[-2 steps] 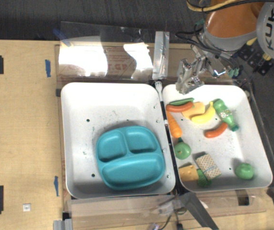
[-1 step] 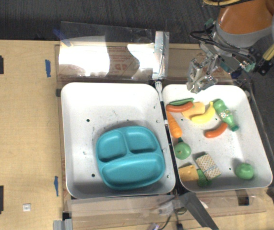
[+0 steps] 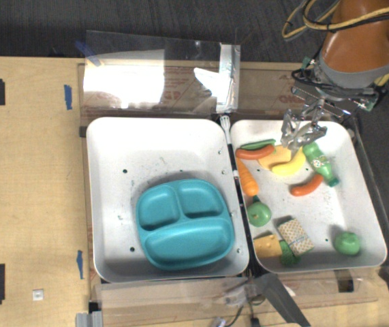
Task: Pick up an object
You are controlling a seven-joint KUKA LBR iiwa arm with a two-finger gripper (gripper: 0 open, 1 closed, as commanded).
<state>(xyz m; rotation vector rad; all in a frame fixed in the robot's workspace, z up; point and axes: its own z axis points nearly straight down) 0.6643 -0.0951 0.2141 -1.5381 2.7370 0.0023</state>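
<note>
The likeliest target was the yellow toy piece, lying in the right bin near its far wall, directly under the gripper; it looked like hollow plastic play food, so probably light, stiff and somewhat slick, best taken across its narrow width rather than along its curve. An orange-and-green carrot-like piece lay touching the yellow piece on the side toward the left bin, and a green bottle-shaped toy lay just beside it on the other side, so a clean pinch would be crowded. An orange sausage-like piece rested nearer the camera than the yellow piece, close by. Whether the pincer was spread or pressed together could not be told: its metal tips blurred into the clutter, and nothing was plainly seen between them. The yellow piece's true shape was partly covered by its neighbours. Well away, in the left bin, sat a blue divided tray.
</note>
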